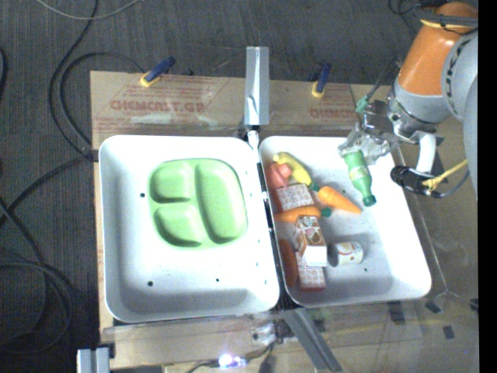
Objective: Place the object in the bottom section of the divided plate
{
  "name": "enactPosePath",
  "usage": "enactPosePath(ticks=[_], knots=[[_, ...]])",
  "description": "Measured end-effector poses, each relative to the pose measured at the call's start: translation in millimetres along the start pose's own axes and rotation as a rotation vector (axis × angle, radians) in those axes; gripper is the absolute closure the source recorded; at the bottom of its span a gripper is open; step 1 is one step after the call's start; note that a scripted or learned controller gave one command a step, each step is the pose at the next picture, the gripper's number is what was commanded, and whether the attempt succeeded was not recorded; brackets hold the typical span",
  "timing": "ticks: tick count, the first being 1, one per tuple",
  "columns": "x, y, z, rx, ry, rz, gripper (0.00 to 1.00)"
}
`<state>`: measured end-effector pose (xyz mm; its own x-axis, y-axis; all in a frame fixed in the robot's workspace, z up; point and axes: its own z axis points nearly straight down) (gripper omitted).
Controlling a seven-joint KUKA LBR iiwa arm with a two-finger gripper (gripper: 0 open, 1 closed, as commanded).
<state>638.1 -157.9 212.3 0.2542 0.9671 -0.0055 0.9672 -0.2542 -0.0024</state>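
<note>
**Green bottle at the pincer, divided plate not yet loaded**

We take the green bottle (359, 174) as the task's object. It hangs tilted, its pale top right at the pincer (365, 144) and its green body pointing down and away from the divided plate (199, 201). The pincer appears to be pinching the bottle's top, though the contact is small in the camera view and we note it as likely, not certain. The bottle sits over the right bin (388, 286), well apart from the divided plate, which lies in the left bin (128, 286).

Progress, as we judge it: the pickup looks made or nearly so; the carry across to the plate and the release remain. All three plate sections show bare green.

Appearance of the bottle: small, slender, glossy green with a whitish neck and a darker green end. Between the bottle and the plate lie a carrot (338, 199), a banana (291, 167), cartons and a small can (346, 252).
</note>
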Motion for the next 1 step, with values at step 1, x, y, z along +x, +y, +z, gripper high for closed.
enactPosePath(ticks=[1], knots=[[50.7, -24.5, -62.3, -0.002, 0.002, -0.136, 1.00]])
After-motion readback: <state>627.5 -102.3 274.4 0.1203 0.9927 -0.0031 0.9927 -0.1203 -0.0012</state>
